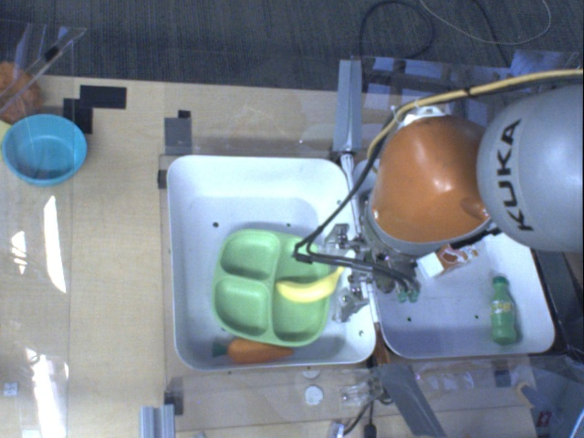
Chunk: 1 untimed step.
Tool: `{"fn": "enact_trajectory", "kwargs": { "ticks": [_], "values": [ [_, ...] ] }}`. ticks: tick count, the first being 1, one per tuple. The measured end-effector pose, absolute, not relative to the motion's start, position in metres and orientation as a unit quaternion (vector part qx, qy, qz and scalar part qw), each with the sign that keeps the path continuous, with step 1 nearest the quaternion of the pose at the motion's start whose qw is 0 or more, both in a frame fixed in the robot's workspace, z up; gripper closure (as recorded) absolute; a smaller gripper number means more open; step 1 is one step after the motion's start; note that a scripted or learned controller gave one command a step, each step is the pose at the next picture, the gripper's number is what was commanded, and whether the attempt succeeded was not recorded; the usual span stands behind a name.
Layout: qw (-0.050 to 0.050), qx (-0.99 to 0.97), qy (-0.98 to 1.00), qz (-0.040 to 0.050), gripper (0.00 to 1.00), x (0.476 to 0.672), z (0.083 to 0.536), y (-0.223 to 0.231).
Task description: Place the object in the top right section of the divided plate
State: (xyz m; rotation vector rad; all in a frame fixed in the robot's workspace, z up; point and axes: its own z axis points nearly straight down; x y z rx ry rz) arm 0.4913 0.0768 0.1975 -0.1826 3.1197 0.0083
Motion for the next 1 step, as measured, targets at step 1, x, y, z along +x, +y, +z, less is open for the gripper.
{"fn": "enact_trajectory", "kwargs": {
  "ticks": [1],
  "values": [
    [0.013, -0.057, 0.998, 0.0041, 1.00, 0.4940, 0.2096, 0.0781]
  ]
}}
